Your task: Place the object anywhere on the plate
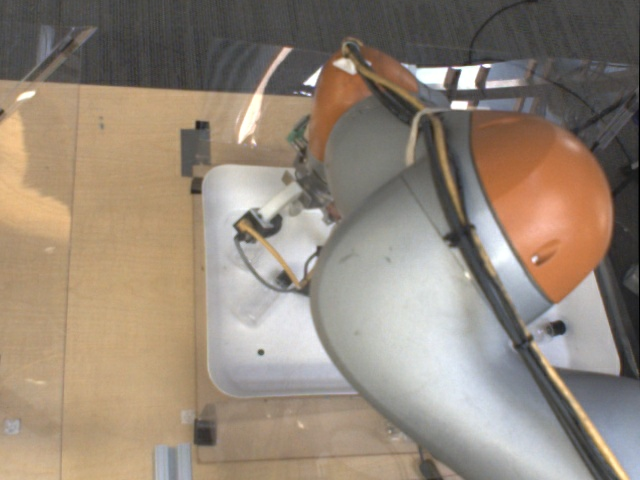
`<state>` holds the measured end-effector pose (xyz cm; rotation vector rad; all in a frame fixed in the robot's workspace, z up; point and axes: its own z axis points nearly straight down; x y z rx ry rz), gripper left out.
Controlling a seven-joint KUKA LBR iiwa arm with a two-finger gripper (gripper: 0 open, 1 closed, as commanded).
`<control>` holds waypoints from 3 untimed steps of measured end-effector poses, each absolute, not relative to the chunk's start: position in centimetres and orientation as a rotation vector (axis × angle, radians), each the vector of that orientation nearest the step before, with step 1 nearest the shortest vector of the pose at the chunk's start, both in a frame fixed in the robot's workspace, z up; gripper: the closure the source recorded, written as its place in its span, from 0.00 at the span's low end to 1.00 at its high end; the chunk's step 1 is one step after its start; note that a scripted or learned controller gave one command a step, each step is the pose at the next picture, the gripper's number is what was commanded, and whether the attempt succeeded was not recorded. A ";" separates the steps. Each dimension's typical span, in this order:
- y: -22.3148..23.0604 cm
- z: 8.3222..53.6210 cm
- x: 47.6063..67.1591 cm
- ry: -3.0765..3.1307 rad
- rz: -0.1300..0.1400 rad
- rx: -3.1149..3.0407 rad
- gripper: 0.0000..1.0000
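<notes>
Currently, arm pose: I see the arm reaching in from the right and folded low over the bench, its orange band just behind the gripper.
Gripper: over the far part of the white bin, tilted toward the bin floor.
Grip state: I cannot tell from this angle.
Object: I cannot place it; a faint pale shape lies on the bin floor nearer the camera than the gripper, too blurred to name.
Plate: I cannot make it out; the arm covers everything to the gripper's right.
Dark speck: beyond the pale shape, near the bin's front wall.
</notes>
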<state>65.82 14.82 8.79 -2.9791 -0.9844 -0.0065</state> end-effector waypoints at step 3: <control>23.6 20.4 66.9 -2.157 -0.009 -2.288 1.00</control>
